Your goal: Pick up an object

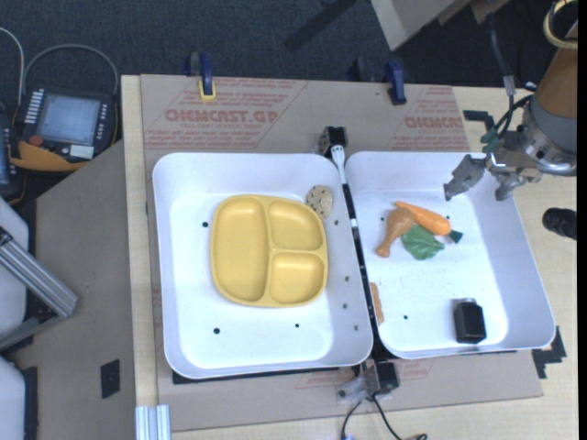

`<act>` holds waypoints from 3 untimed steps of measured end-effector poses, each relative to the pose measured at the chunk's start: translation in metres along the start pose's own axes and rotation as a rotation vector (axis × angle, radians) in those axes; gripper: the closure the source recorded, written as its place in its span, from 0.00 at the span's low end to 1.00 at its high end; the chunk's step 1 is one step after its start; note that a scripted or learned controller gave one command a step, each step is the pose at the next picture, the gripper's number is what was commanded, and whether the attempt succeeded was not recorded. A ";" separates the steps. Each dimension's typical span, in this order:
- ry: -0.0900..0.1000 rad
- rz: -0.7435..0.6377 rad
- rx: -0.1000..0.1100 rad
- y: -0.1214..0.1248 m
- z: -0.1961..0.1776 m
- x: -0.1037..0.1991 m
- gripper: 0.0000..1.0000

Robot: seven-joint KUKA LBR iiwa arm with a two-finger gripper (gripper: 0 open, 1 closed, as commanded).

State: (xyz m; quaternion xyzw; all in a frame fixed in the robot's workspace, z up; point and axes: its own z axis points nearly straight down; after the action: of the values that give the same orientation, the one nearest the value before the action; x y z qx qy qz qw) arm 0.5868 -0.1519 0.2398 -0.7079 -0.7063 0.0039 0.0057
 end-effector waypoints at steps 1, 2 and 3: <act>-0.002 -0.002 -0.012 0.002 -0.006 0.000 0.00; -0.001 -0.001 -0.005 -0.003 0.056 -0.001 0.00; 0.000 -0.001 -0.005 -0.005 0.111 -0.011 0.00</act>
State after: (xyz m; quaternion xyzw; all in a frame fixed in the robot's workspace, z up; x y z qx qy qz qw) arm 0.5803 -0.1627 0.1288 -0.7076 -0.7066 0.0023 0.0038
